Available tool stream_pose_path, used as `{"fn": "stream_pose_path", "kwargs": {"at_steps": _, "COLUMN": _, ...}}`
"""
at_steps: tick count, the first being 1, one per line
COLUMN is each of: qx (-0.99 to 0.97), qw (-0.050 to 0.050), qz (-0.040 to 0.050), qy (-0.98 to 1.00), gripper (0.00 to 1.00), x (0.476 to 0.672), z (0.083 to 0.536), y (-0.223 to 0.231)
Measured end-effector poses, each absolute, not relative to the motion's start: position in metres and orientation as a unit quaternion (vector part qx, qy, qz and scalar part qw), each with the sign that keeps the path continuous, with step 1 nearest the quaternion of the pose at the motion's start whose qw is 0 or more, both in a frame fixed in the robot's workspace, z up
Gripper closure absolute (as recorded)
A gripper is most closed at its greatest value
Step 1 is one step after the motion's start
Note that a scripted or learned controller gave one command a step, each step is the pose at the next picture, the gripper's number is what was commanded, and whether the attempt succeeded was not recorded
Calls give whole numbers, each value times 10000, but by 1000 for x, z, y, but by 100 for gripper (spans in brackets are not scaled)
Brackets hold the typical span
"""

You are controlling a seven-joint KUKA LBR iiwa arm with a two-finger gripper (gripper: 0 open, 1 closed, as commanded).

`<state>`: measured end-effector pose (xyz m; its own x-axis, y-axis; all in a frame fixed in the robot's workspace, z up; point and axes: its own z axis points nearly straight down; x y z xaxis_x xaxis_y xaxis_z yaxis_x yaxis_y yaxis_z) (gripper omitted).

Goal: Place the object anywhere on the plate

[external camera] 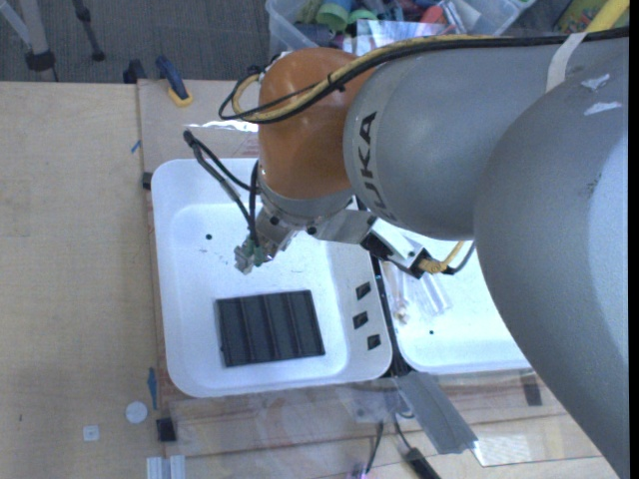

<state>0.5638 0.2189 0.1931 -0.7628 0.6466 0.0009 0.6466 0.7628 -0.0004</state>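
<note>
Looking down at a slant on a pale wooden bench (60, 267), the nearest edge shows a few small scattered bits of hardware and a grey metal bracket (434, 417) lying by the front of the bins. Just beyond sit two shallow white bins side by side. Inside the left bin (185, 367), toward its front, lies a dark ribbed rectangular plate (270, 327), flat and slightly turned; three small dark slots mark the bin's right wall beside it. The right bin (469, 352) is largely covered by the arm, with some clear plastic pieces (419, 292) visible on its floor. A large grey arm (479, 138) sweeps in from the right, filling the upper right of the scene, bends at an orange band (300, 118) above the wrist, and points downward into the left bin. Its gripper (250, 255) hangs over the white floor just behind the plate's far edge, near but not over the plate; whether the tool is apart or together cannot be told, and the object to be placed cannot be made out at its tip. Black cables (220, 183) loop along the wrist. Farther back, past the bench, stands a clear tub of colourful toys (399, 3) on grey carpet.
</note>
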Motion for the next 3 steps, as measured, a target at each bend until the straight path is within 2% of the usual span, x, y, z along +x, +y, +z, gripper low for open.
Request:
{"fn": "stream_pose_path", "kwargs": {"at_steps": 1, "qx": -3609, "qw": 16, "qz": 7, "qy": -9326, "gripper": 100, "x": 540, "z": 202, "y": 219}}
{"fn": "stream_pose_path", "kwargs": {"at_steps": 2, "qx": -5053, "qw": -11, "qz": -7, "qy": -8629, "gripper": 100, "x": 590, "z": 167, "y": 190}}
{"fn": "stream_pose_path", "kwargs": {"at_steps": 3, "qx": -5345, "qw": -9, "qz": -9, "qy": -8451, "gripper": 100, "x": 565, "z": 191, "y": 215}}
